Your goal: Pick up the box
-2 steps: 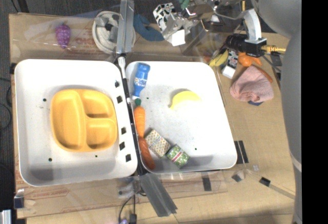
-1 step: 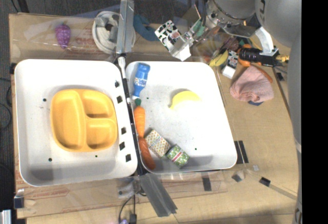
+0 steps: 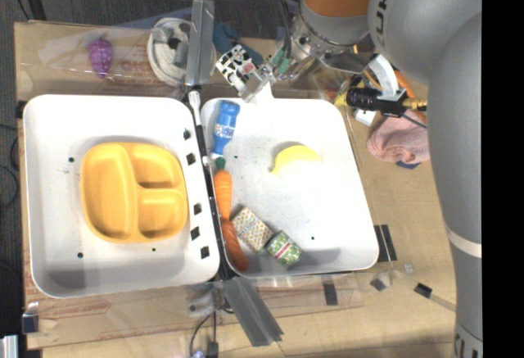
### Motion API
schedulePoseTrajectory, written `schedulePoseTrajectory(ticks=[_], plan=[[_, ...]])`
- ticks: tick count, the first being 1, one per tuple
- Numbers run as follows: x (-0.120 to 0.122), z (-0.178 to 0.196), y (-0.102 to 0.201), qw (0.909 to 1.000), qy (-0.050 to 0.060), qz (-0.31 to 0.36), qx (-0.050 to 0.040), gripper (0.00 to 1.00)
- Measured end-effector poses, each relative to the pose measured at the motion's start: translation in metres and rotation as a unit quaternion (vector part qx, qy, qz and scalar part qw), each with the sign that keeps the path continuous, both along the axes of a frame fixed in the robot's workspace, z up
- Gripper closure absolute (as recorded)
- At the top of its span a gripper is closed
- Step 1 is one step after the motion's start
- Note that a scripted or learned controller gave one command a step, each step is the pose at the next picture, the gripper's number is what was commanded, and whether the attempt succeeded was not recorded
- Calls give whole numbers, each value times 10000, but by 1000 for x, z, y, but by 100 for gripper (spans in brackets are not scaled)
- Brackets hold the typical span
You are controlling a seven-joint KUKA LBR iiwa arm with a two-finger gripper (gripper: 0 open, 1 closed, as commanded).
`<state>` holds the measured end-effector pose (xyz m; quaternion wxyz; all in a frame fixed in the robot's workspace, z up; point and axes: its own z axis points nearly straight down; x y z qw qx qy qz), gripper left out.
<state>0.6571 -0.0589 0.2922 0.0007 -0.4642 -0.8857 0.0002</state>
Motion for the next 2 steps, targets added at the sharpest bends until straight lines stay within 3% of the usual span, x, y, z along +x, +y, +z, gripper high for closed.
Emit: schedulePoseTrajectory(ticks=[1,2], plan=[[-32,103,-143,9974,-15,-725,-13,100],[-140,-28,-144,9854,9,-1703,-6,100]])
